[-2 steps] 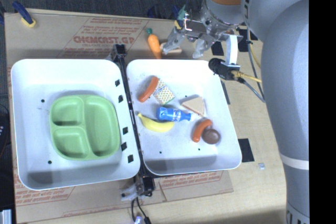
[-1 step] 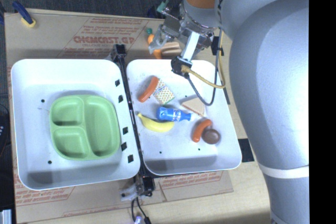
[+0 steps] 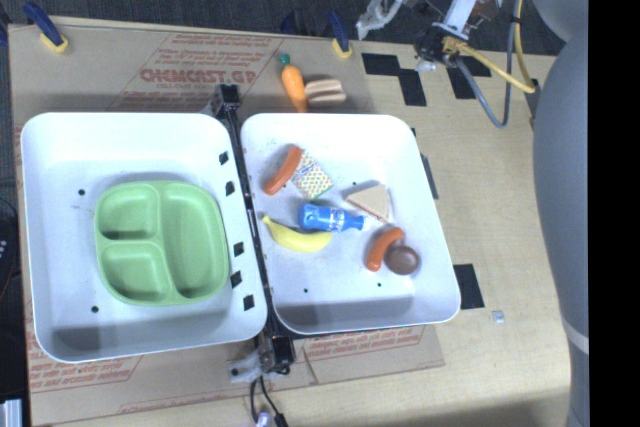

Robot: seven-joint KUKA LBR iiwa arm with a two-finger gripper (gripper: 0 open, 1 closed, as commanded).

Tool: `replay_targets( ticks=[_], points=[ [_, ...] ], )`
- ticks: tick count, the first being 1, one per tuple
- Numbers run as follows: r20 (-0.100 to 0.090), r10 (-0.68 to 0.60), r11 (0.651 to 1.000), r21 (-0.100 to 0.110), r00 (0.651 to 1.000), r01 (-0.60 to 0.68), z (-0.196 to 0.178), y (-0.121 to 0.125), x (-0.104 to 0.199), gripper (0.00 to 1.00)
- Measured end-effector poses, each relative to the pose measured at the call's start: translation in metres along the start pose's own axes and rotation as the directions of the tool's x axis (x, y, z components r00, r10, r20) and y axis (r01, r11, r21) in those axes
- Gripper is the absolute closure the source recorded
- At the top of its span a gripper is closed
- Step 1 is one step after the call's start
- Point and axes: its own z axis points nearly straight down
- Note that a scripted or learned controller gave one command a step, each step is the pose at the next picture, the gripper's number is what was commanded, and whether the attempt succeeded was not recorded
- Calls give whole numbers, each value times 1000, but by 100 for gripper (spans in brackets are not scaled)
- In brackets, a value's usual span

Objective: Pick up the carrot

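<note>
Gripper (image 3: 400, 5) hangs open and empty, far right of the carrot (image 3: 292, 85); reaching left and down comes next.

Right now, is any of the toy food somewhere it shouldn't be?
Yes. The orange toy carrot with a green top lies outside both bins, on the cardboard behind the right white bin, right beside a small tan-and-brown bun-like toy. The other toy food sits inside that bin. The robot's hand hovers off to the right.

grey arm (image 3: 560, 175), yellow cable (image 3: 500, 75)
</note>
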Motion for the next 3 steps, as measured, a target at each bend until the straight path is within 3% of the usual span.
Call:
replay_targets(
  ticks=[1,2,3],
  points=[
    [4,204,979,7,979,-204,54,-21,29,0],
    [6,485,874,6,874,-485,135,-16,-10,0],
    [4,664,748,1,748,-664,87,-27,13,0]
  ],
)
